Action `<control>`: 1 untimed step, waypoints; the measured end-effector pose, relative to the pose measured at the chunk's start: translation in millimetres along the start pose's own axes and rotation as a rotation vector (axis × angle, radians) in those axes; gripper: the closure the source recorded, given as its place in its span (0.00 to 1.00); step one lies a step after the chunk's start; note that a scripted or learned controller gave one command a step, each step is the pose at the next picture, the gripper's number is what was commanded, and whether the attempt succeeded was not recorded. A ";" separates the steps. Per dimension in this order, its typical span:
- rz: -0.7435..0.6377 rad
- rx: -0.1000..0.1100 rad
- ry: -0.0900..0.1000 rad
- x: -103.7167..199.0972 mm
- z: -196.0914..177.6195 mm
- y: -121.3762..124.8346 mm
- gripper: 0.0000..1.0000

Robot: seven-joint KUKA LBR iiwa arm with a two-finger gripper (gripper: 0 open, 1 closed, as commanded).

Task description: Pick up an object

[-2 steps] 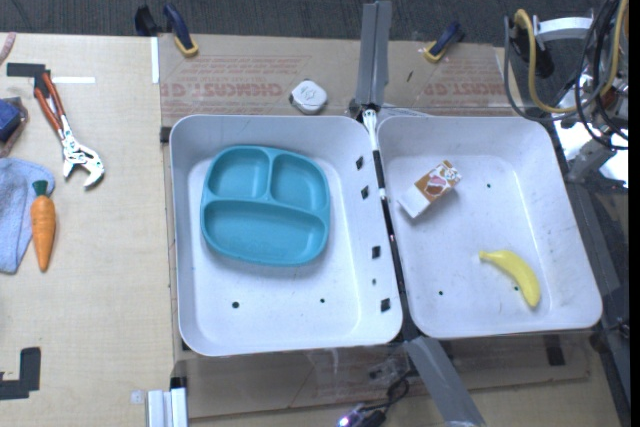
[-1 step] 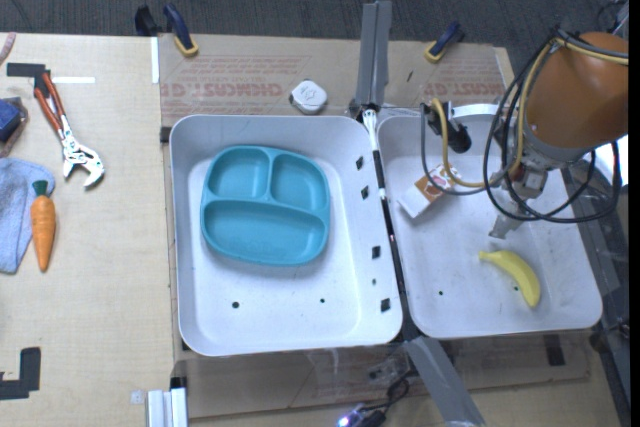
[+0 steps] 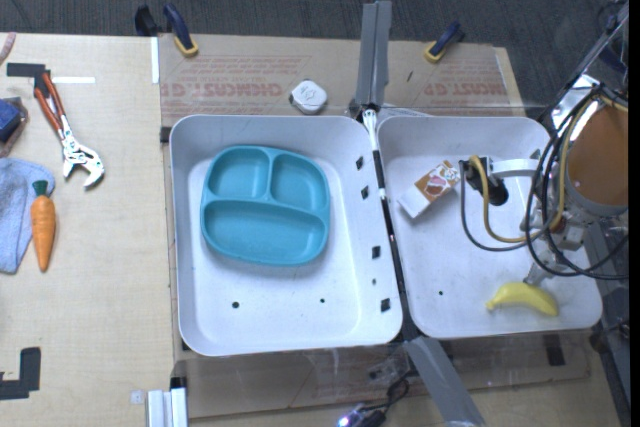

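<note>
The arm (image 3: 600, 165) runs off the right edge — cables hide its end effector (image 3: 545, 260).

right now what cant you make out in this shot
- Claw: camera view; cables and the arm's wrist cover it, so its state is unreadable.
- Small box: print too small to read.
- Banana: upper end meets the claw; contact unclear.
- Grey cloth: cut off by the left edge.
</note>
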State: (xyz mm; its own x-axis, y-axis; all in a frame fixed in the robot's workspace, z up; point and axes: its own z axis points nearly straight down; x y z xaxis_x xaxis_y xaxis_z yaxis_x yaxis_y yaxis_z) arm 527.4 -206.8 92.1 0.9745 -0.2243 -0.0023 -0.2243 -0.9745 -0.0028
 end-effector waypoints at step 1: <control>0.093 0.003 0.003 107.0 -72.2 -61.9 0.00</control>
State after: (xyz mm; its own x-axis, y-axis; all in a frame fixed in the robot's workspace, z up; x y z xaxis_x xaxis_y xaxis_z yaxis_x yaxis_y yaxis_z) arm 645.6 -170.7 164.3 0.9494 -0.3142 0.0002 -0.3142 -0.9493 -0.0058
